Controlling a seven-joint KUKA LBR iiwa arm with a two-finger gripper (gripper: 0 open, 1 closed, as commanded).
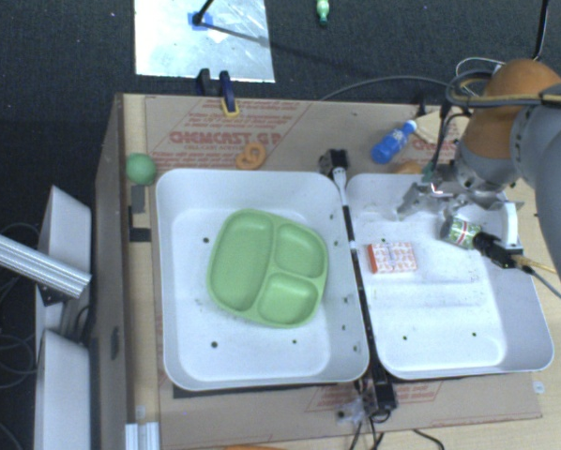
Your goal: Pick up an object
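A small red-and-white patterned box (pixel 393 257) lies flat in the right bin (pixel 468 345), near its left wall. A small green-and-white can (pixel 461 232) lies on its side toward the bin's far right. My gripper (pixel 436 196) hangs low over the far end of the right bin, just up and left of the can and well behind the box. Nothing is visibly held in it. A green divided plate (pixel 267 267) sits in the middle of the left bin (pixel 182 345).
On the bench behind the bins lie a blue bottle (pixel 393 143), an orange ring (pixel 251 155) and a blue-and-yellow clamp (pixel 226 92). A green ball (pixel 140 168) sits by the left bin's far left corner. The arm (pixel 506 111) crowds the right bin's far right side.
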